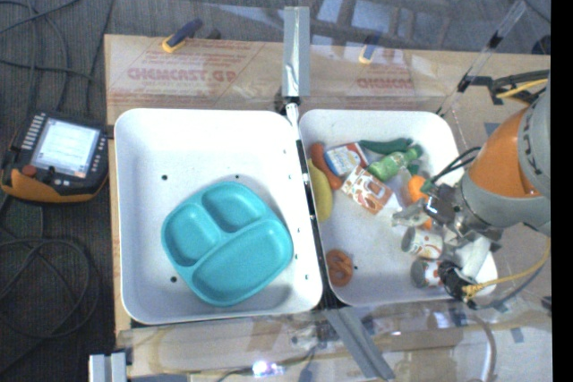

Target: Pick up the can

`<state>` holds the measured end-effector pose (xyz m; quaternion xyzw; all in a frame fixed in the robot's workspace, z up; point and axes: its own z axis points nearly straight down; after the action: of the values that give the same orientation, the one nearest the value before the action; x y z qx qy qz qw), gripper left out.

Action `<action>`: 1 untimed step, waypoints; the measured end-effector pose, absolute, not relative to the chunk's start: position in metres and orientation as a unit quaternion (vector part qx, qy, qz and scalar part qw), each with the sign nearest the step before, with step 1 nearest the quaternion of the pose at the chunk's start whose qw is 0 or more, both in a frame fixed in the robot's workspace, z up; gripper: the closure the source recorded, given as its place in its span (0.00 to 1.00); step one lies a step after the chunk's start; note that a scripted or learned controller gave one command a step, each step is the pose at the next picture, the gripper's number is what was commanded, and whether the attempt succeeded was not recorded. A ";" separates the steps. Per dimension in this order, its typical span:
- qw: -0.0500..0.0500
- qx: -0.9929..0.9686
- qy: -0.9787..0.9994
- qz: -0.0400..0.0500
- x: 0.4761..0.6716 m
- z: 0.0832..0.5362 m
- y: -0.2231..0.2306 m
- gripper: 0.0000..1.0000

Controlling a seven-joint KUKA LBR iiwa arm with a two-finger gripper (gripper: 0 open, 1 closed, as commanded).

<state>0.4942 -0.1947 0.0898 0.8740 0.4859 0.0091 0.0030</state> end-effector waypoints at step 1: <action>0.003 0.875 0.484 0.003 0.491 0.095 -0.199 1.00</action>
<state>0.4910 -0.1989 0.0948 0.8748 0.4844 0.0026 0.0029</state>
